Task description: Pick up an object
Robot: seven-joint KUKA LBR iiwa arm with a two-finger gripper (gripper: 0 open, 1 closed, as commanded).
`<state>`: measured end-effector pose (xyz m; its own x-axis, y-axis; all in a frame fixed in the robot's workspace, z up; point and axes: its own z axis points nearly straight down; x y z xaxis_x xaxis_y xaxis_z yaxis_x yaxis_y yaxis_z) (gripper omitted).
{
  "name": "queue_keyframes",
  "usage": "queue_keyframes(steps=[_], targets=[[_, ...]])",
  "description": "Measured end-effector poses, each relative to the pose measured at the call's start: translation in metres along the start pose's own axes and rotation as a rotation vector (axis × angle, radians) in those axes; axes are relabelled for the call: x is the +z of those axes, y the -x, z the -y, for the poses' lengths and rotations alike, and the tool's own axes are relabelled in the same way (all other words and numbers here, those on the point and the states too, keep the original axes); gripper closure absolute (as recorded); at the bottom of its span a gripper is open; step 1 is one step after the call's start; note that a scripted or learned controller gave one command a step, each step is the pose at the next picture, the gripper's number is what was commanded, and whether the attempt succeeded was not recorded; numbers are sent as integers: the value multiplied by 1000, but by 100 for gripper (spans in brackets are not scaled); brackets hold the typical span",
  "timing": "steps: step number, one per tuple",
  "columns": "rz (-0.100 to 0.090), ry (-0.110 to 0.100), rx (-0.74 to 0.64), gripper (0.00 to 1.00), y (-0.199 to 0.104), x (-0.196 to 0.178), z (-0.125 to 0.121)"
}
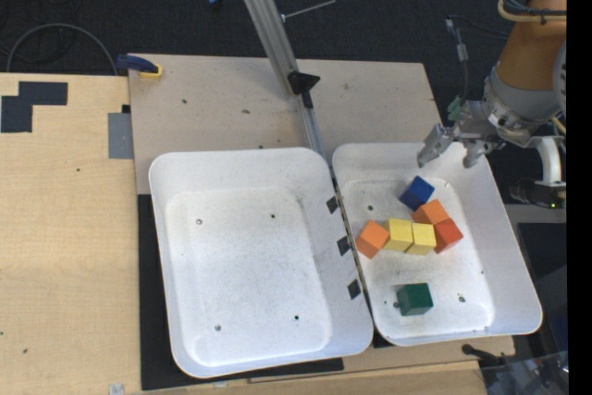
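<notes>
In the camera view, the gripper (454, 145) hangs at the far right corner of the right bin (504, 240), its two grey fingers (433, 147) spread apart with nothing between them, the hand released and bare. The grey arm with its orange band (532, 51) rises behind it toward the upper right. Just below the fingers and a little toward the left lies a blue cube (416, 192), the nearest thing to the hand and apart from it. Further below sits a tight cluster: an orange cube (430, 213) touching a red cube (447, 234), two yellow cubes (412, 235) side by side against them, and another orange block (372, 239) at the left end of that row. Well below the hand, near the front of the same bin, a green cube (414, 298) stands alone. Nothing lies between the open fingers and the blue cube; the bin's raised far rim runs right under the hand. To the hand's left, beyond the black clips (344, 245) joining the two rims, sits the left bin (240, 259). Up and left of the hand, a slanted aluminium rail (270, 18) comes down to the bench board (231, 102) between the bins, well apart from the gripper. A blue-and-yellow clamp (139, 65) sits at the board's far left corner.
</notes>
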<state>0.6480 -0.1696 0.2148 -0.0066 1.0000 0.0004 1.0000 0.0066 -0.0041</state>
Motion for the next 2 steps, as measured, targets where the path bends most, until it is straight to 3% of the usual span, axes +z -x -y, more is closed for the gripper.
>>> queue_keyframes(steps=[1,2], targets=[[0,4,5,0,37,114,36],[2,9,9,0,35,-17,71]])
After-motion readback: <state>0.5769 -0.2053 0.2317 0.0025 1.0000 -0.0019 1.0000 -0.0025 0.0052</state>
